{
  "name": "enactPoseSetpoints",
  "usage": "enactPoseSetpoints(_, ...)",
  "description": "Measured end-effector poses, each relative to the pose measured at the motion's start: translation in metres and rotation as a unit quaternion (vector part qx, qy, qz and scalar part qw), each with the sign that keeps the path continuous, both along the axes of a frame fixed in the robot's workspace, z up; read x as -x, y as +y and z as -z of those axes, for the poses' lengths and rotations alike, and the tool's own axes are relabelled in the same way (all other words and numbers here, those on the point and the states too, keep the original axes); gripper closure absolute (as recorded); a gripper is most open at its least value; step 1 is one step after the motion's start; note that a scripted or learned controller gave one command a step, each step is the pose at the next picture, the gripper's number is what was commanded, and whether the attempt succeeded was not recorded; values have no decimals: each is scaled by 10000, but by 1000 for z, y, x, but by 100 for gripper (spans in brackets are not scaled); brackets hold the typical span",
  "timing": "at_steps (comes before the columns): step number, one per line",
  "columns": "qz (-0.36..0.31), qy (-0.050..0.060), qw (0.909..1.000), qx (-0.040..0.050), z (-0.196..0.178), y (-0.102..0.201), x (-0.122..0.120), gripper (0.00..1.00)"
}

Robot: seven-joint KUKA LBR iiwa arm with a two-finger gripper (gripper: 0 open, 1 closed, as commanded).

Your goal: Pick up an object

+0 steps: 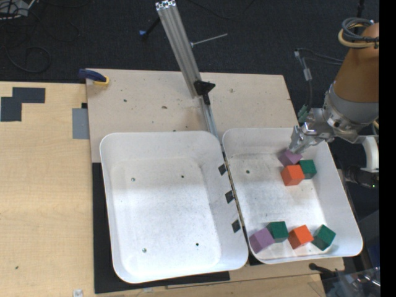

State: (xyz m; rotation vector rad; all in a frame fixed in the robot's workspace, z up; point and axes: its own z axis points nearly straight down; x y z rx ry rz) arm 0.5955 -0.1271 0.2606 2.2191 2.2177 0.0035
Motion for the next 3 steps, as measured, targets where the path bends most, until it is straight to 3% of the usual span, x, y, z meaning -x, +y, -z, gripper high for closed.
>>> enactPoseSetpoints(3,-20,47,10000,-18,24,146,25,100)
